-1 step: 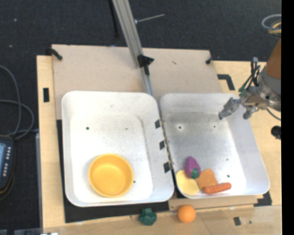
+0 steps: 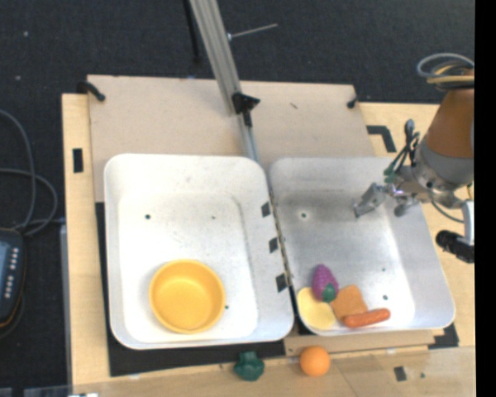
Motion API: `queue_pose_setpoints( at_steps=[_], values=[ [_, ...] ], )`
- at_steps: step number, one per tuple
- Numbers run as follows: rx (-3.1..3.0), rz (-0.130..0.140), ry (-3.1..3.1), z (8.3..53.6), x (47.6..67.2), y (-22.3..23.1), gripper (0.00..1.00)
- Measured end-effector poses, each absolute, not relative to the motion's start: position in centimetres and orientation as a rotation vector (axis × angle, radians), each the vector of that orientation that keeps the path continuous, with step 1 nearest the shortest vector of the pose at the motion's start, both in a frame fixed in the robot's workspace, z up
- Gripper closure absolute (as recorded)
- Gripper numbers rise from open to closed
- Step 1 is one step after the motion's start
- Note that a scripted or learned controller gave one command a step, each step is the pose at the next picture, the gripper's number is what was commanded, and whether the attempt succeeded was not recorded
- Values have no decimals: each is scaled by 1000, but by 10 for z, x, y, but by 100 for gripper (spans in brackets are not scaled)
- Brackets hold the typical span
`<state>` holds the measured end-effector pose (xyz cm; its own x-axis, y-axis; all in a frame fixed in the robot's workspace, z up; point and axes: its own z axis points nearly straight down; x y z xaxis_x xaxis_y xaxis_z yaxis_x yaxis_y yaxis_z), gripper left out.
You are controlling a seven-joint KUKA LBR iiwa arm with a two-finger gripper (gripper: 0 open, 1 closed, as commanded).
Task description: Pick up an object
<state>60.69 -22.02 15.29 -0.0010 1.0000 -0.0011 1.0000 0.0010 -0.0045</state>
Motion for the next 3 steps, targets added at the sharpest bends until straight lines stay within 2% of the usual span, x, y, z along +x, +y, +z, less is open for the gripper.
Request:
queue_pose_setpoints(
  at_steps=[1,2,3],
  values=[
    [-2222,3,-2222,103,607,-221,0],
    [-2224,-1,-2225,115,608,-222,100],
    [-2222,-5,-2229,161,611,-217,100]
  ],
)
